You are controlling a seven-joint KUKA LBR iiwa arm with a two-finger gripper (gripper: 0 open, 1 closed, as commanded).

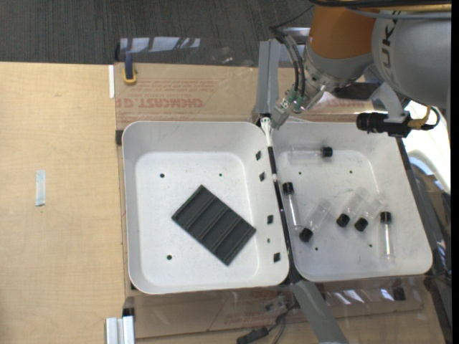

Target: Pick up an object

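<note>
My arm [373, 27] comes in from the two o'clock corner, grey with the orange band riding high, and my gripper [267, 122] hangs over the far end of the seam where the two white bins meet. Whether my jaws are released or clenched I cannot tell; they are too small and too much in line with the bin rims to read, and nothing shows between them.

The left bin [136, 213] holds one thing: a dark ribbed panel [214, 224], flat on the floor and turned diagonally, lying a little toward five o'clock of the bin's middle.

The right bin [412, 260] holds several clear vials with black caps. One vial [313, 152] lies at twelve o'clock of that bin, its cap pointing toward three. A long one [290, 203] rests along the nine o'clock wall. A cluster [344, 213] of three sits near the centre and toward four o'clock, close together, their clear bodies hard to separate. One more vial [387, 233] lies at four o'clock, near the rim, cap toward twelve
</note>
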